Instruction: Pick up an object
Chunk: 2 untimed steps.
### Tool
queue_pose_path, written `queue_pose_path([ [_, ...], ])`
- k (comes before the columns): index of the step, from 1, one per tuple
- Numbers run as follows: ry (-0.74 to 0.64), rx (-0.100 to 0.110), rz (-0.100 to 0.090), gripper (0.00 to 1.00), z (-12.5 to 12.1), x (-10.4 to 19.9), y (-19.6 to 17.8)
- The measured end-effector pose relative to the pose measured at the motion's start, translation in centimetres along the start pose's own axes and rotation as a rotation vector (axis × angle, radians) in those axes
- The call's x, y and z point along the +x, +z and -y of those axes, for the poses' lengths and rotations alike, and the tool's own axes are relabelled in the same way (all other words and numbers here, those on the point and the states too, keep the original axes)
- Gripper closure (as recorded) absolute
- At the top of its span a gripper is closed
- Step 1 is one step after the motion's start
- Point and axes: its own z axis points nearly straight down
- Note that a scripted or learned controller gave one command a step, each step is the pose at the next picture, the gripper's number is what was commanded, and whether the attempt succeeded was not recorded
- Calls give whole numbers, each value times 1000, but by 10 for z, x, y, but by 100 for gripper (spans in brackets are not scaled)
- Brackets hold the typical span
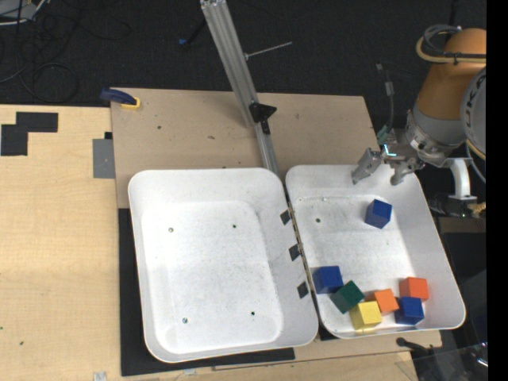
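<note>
On the table (pixel 198 133), the right bin (pixel 349 193) serves as the landmark for everything that matters here. To its left, touching along a shared edge, the left bin (pixel 151 205) has nothing for the arm to take. Just inside the right bin's near-left part sits a blue cube (pixel 327 278), with a green cube (pixel 348 296) tucked against it and a yellow cube (pixel 367 313) beside that, close to the near rim. Further right along the same near rim come an orange cube (pixel 386 300), a red-orange cube (pixel 414 287) and a second blue cube (pixel 410 309), the whole group crowded together, some touching. Apart from that cluster, toward the bin's far-right quarter, a lone blue cube (pixel 379 213) lies by itself with bare floor around it.

Over the bin's far-right rim hangs the end effector (pixel 383 167), its fingers spread apart with nothing between them. It looks raised above the bin and is offset from the lone blue cube, nearer the far rim.

As for progress, the pick appears not yet made: every cube rests in the bin and none is gripped. Left to do, by my reading, is the whole grasp: choosing a cube, descending around it, closing and lifting. The lone blue cube seems the nearest and least crowded candidate.
</note>
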Motion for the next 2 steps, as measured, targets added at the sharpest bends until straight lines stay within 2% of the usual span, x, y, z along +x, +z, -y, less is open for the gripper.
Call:
queue_pose_path([
  [1, -4, -5, 2, 0, -1, 0, -4],
  [2, -1, 0, 1, 0, 4, 2, 61],
])
